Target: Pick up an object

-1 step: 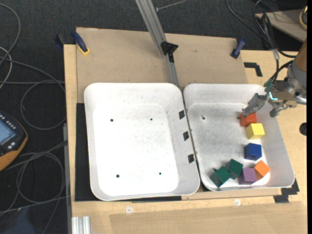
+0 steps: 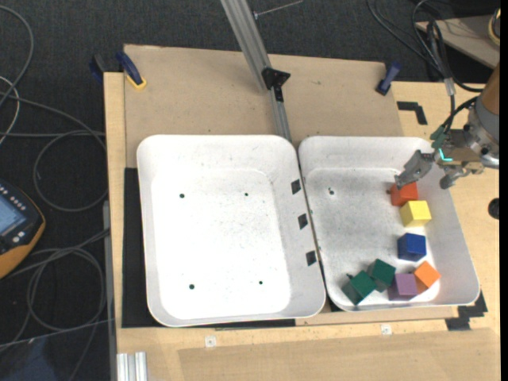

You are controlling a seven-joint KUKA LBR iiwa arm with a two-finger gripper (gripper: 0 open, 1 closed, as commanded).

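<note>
The pincer [image 2: 429, 170] is hanging over the right bin's [image 2: 349, 213] far right side, fingers spread wide & gripping nothing. One finger [image 2: 413, 167] is slanting down-left, its tip just above the red-orange block [image 2: 406, 193]; the other is out toward the bin's right rim.

All candidates are sitting in the right bin: red-orange block nearest, yellow cube [image 2: 416, 211] just below it & nearly touching, blue cube [image 2: 412, 246] further down. Then a cluster at the near edge: two green blocks [image 2: 371, 279], a purple cube [image 2: 405, 283], an orange cube [image 2: 426, 274]. Left bin [image 2: 214, 228] is holding nothing to grab.

Best bet, IMO: the red-orange block. Doing it well means centring the pincer over it so the fingers are straddling it, not landing on top. Keep the closing line away from the yellow cube, else a finger is likely jamming between the two or nudging both. Descend straight, close only once low enough.
</note>
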